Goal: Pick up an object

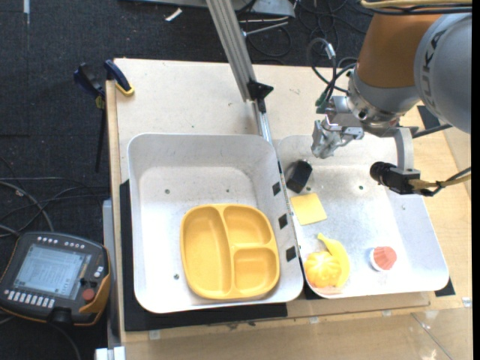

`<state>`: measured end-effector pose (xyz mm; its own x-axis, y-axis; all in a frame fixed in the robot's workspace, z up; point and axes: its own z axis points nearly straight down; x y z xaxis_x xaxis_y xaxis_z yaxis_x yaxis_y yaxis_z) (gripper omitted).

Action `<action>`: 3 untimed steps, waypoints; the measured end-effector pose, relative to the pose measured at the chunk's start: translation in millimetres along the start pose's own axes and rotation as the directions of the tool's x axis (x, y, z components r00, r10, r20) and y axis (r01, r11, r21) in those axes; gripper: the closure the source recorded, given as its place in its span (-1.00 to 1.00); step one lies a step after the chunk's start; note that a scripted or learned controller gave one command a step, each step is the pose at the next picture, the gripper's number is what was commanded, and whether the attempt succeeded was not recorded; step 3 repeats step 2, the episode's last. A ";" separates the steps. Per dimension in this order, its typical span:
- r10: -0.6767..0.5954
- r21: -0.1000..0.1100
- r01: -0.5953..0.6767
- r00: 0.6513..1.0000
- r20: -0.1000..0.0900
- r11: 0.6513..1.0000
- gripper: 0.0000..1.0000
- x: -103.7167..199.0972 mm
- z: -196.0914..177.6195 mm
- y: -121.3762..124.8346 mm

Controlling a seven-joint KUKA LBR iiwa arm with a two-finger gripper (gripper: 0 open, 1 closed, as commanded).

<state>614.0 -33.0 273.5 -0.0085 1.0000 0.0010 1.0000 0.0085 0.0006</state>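
Observation:
My gripper (324, 147) hangs over the far edge of the right bin (409, 223), with nothing visible between its fingers. A small black object (298, 175) lies just left of and below it, near the bin's far left corner. A flat yellow square (308, 208) lies nearer the front. A yellow banana-like toy (328, 264) rests at the bin's front left, and a small red-and-white round piece (384, 258) lies at the front right.
The left bin (150, 171) holds a yellow divided tray (229, 250). A slanted metal pole (234, 40) rises behind the bins. A teach pendant (52, 276) lies off the bench at lower left. Cables trail at the right.

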 end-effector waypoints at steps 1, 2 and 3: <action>0.000 0.003 0.000 1.000 -0.001 1.000 1.00 57.5 14.1 -0.4; -0.001 0.003 0.001 1.000 -0.001 1.000 1.00 120.1 24.7 -14.3; -0.001 0.003 0.001 1.000 -0.001 1.000 1.00 120.1 24.7 -14.3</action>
